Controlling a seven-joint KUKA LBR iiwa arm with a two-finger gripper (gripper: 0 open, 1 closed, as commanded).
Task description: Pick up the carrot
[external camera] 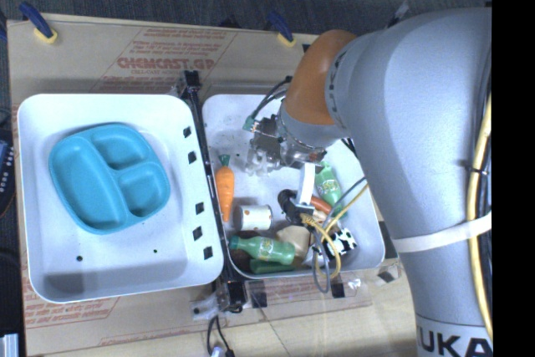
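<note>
The arm (418,146) hides the right bin's (226,109) far right side, and the jaws' spacing is unreadable.

We see a bench (159,54) covered with brown cardboard printed in red lettering. Directly on it sit two shallow white bins side by side, touching along a black clipped seam: the left bin (50,263) and the right bin (230,109). Blue clamps (38,21) grip the cardboard's far edge at two spots

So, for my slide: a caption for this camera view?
KUKA arm's gripper hovers over the right bin near the carrot.
</note>
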